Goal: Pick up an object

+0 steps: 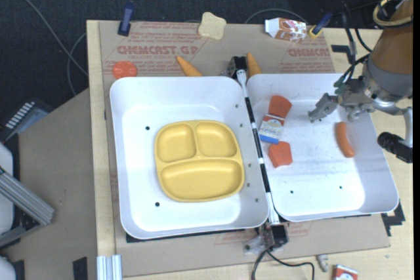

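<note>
Faintly, red lettering reading "CHEMCAST GP" shows on the brown board (157,42) beyond the right-hand shallow white bin (367,203). Inside that bin lies a small orange sausage-shaped object (344,140), its long axis running near to far, just inside the bin's right wall. The grey two-finger gripper (323,108) hovers above the bin's far half, left of the sausage; its opening cannot be judged.
</note>
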`<state>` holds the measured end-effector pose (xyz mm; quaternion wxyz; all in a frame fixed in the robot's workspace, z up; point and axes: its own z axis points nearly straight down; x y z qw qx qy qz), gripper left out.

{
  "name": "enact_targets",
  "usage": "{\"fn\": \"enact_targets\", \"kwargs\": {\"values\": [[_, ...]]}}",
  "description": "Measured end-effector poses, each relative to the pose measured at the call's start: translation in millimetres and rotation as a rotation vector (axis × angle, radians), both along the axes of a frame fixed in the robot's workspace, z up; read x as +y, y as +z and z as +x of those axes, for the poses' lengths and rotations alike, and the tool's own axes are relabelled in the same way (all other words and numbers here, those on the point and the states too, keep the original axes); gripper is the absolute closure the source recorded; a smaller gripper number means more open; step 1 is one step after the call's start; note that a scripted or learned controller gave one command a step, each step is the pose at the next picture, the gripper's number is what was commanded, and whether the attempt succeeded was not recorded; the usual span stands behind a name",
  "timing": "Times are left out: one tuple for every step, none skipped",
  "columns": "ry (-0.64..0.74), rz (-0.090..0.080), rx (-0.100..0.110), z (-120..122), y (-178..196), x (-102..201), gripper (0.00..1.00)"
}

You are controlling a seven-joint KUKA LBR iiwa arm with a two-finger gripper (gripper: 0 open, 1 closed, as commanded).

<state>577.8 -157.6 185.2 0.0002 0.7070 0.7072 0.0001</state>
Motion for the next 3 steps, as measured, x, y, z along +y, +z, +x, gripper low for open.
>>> {"fn": "enact_targets", "kwargs": {"values": [[0.001,0.002,0.002,34.1,-45.6,46.4,0.0],[0.001,0.0,-0.001,66.6,-92.7,63.7,0.0],[0.0,-0.001,-0.002,88.9,-100.5,48.0,0.0]]}}
